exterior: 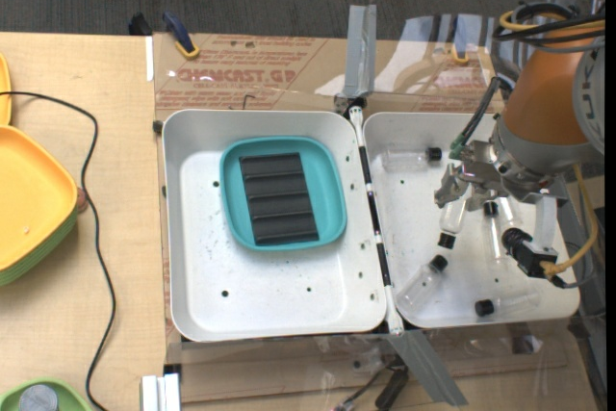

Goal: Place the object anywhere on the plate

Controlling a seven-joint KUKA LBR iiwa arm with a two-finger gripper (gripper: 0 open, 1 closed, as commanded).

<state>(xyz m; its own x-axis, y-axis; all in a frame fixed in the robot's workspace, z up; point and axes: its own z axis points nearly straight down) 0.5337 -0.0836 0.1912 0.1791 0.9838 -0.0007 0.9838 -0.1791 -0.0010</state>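
At the far left edge, on the wooden table (115, 111), a stack of yellow dishes (34, 197) sits over a green one, and a black cable (96, 236) loops from them down the tabletop toward a green round thing (38, 397) in the bottom corner. Next comes a sheet of brown cardboard (250, 72) lying behind the bins; it bears red print whose largest line looks like "CHANCAST.G", though glare blurs the letters, and the smaller lines are too small to read. A small blue and yellow clamp (178, 32) lies at its upper left corner. Below the cardboard is the left bin (192, 284), white, with a teal plate (332, 197) resting in its upper middle. The dark ribbed block (279, 197) lies flat on that plate, inside its rim, its four ridges running side to side; no label shows on it. A grey metal post (359, 53) stands behind the seam where the two bins meet. The right bin (404, 149) holds clear tubes with black caps (423, 274) and a loose black cap (484, 307) near its front edge. Over this bin hangs the gripper (472, 197), well apart from the plate and the block, under the orange band of the arm (544, 101); whether it is open or closed cannot be told, and nothing can be made out in its grasp
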